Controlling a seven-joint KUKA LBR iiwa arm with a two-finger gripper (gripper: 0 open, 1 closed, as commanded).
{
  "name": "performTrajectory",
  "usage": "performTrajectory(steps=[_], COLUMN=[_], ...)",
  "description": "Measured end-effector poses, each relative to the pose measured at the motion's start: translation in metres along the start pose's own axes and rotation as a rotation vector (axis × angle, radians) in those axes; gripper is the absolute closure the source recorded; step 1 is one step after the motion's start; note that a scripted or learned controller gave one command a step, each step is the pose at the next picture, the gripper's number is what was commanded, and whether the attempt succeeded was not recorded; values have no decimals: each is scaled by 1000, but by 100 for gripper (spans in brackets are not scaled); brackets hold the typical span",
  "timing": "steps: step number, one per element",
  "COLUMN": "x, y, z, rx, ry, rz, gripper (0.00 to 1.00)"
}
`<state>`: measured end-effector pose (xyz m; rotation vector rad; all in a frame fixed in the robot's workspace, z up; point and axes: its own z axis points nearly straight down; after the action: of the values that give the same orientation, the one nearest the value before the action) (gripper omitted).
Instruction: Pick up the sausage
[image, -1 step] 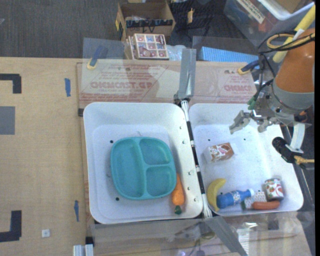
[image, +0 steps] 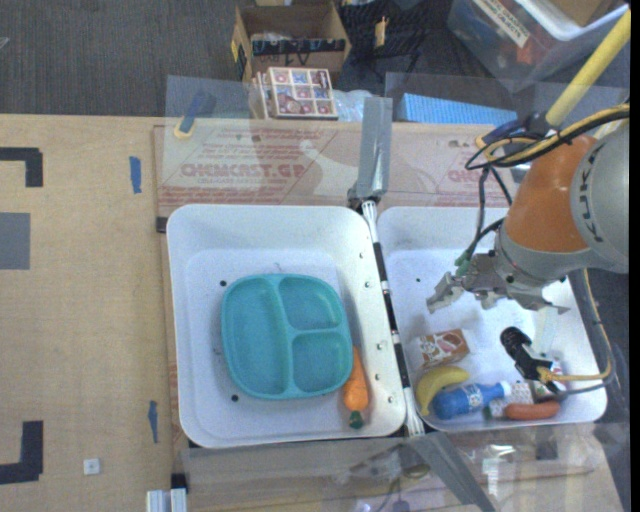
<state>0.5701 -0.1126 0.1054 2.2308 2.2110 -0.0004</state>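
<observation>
The sausage (image: 531, 409), small and red-orange, lies along the front wall of the right bin (image: 420, 240), near its right corner. Its left end meets a blue bottle (image: 466, 400). My gripper (image: 446, 293) hangs over the middle of the right bin, above and to the left of the sausage and well apart from it. Nothing shows in the gripper.
A yellow banana (image: 440, 382) and a brown packet (image: 444, 347) lie just below the gripper. The left bin (image: 190, 240) holds a teal divided plate (image: 286, 335) and a carrot (image: 356, 385) by its right wall. Boxes stand behind the bins.
</observation>
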Motion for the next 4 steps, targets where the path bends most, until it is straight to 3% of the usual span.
performTrajectory(steps=[1, 2, 3, 4], x=[-55, 85, 20, 97], y=[-58, -90, -27, -56], z=[18, -77, -78, -77], rx=[-6, 1, -1, 6], ry=[-1, 0, -1, 2], rz=[-55, -234, -344, -110], gripper=[0, 0, 0, 0])
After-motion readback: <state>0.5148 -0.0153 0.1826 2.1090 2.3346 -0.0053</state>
